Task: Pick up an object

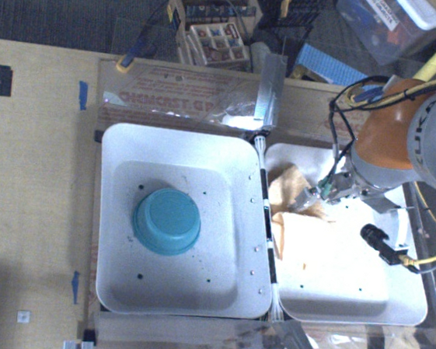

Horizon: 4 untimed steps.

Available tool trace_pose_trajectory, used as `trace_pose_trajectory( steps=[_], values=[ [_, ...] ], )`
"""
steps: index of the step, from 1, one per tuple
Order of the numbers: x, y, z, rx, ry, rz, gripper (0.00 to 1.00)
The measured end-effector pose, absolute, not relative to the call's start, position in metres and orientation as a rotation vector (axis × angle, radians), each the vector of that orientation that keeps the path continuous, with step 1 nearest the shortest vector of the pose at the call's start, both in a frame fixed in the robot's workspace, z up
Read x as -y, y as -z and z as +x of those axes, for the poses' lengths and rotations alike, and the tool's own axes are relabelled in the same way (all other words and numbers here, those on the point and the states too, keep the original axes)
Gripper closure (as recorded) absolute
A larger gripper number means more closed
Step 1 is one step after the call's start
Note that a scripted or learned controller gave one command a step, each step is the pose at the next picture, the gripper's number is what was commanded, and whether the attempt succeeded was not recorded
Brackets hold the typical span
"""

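you see the gripper [321,196] low in the right bin [344,301], at the tan cloth [305,234]; nothing is lifted yet, and whether it is open or closed i cannot tell.

Light falls hard from above, washing the right bin [361,292] almost pure white so its floor loses detail, while the left bin [121,198] reads an even grey-white. Glare flashes off the clear plastic sheet [187,100] behind the bins. The dark floor [73,1] at the top stays dim, and the whole frame is soft and slightly grainy.
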<state>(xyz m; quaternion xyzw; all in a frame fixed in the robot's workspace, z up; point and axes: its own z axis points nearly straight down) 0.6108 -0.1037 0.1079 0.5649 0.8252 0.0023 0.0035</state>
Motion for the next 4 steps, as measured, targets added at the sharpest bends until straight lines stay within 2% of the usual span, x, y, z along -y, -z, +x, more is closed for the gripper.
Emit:
trace_pose_trajectory(
  steps=[1,2,3,4],
  values=[
    [0.085,-0.184,0.57,-2.705,0.0,1.598,0.0],
    [0.131,-0.103,0.605,-2.624,0.0,1.726,0.0],
    [0.099,-0.089,0.624,-2.639,-0.004,1.689,0.0],
    [0.099,-0.099,0.624,-2.637,-0.008,1.689,1.0]
  ],
)
